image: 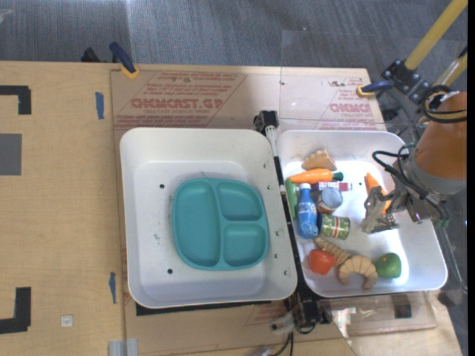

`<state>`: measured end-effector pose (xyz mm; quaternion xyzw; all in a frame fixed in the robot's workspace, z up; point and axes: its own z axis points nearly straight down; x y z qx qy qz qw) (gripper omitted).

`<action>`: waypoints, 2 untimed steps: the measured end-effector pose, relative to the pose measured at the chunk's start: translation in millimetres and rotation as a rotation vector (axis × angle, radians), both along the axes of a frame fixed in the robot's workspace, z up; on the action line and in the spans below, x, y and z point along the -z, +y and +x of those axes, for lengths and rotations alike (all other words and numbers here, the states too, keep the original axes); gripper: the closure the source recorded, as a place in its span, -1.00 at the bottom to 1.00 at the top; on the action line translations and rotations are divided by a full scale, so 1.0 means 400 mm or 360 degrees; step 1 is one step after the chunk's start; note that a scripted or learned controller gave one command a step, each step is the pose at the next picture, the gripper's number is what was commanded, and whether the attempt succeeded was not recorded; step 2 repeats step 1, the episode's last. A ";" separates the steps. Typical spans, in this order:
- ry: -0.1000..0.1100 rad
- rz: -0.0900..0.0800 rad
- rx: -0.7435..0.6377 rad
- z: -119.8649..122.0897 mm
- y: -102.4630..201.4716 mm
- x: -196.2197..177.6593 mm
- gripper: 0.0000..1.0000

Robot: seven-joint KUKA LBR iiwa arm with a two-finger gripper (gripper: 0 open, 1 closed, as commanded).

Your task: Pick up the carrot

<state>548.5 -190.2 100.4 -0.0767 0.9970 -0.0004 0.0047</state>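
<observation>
The desk (pixel 59 199) is carrying two white bins side by side. The left bin (pixel 141 162) is holding a teal divided plate (pixel 220 222). The right bin (pixel 427 262) is holding the smaller things, and the arm (pixel 441 154) is reaching into it from the right. The tool (pixel 377 212) is hanging low over the bin's right half, its metal fingers (pixel 371 202) seeming slightly apart with nothing between them, though the view is poor there. The carrot (pixel 312 176) is lying along the bin's upper left, well apart from the tool, a piece of bread (pixel 319 159) just behind it. A blue bottle (pixel 306 212) and a small can (pixel 334 227) are crowding just below it. A croissant (pixel 358 267), a tomato (pixel 320 262) and a lime (pixel 388 265) are sitting along the front.
</observation>
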 end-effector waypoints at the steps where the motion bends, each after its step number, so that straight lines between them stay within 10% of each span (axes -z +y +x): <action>1: 0.0003 0.0001 0.0000 -0.001 0.000 0.002 -1.00; 2: 0.0003 0.0001 0.0000 -0.001 0.000 0.002 -1.00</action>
